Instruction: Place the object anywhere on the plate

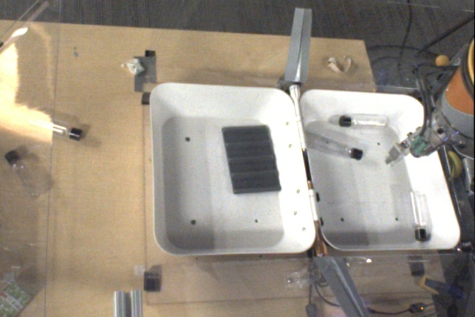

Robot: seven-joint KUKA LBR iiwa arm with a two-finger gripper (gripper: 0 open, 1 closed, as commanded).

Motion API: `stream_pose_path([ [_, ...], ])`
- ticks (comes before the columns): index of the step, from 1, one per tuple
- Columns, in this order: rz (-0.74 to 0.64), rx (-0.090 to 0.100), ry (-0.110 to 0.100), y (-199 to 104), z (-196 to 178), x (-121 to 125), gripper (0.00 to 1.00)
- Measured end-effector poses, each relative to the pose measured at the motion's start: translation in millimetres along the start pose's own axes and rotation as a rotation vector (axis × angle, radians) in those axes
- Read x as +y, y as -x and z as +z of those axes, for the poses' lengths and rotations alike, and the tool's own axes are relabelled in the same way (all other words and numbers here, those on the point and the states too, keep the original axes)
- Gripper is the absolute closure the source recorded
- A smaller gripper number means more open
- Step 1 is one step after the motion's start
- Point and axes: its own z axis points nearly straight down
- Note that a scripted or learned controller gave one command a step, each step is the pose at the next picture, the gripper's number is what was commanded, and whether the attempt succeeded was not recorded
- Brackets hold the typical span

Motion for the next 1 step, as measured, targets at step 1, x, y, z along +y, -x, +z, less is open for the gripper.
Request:
stream_pose_path([
  [1,-0.335,0.000,0.001,-51.8,-16.1,74.6,1.00],
])
